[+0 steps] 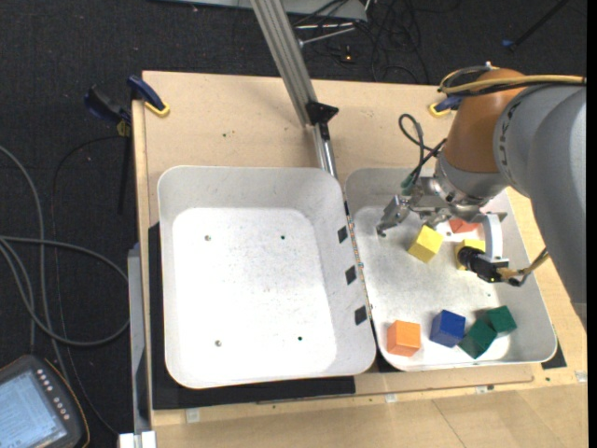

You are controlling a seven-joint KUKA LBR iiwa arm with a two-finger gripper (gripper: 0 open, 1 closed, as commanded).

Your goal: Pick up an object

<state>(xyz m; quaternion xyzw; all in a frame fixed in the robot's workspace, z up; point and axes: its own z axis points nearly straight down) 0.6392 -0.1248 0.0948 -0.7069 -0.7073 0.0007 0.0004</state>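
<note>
Just below the claw (408, 215) sits a tilted yellow cube (425, 244).

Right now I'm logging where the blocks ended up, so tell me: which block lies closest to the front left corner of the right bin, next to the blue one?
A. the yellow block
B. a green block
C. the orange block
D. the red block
C: the orange block sits left of the blue block near that corner of the right bin, while the yellow block lies farther back by the gripper.
</note>
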